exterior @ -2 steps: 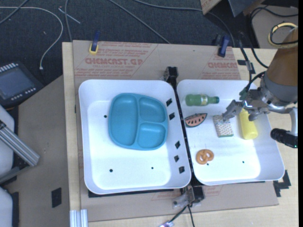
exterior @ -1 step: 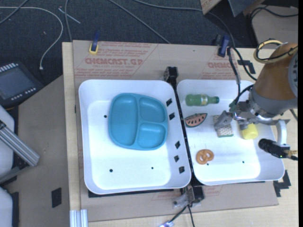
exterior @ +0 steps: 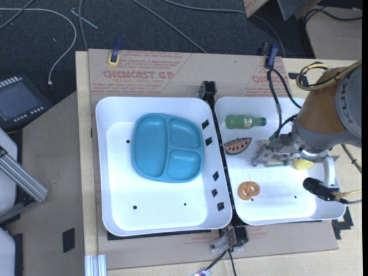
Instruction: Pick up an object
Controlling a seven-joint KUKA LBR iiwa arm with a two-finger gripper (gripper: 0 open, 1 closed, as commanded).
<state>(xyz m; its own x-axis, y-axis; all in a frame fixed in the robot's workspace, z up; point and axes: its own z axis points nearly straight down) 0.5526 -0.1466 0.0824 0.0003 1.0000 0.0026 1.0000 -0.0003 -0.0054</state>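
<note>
The gripper [exterior: 265, 155] is hanging low in the right bin [exterior: 276, 210], between the watermelon slice [exterior: 237, 145] and pretzel [exterior: 249, 190] (its opening is unreadable), so centring over one toy is mattering most.

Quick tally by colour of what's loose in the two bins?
Blue: 1, tray
Green: 1, bottle
Red: 1, melon slice
Brown: 1, pretzel
Yellow: 1, piece partly under the arm
Total: 5
</note>
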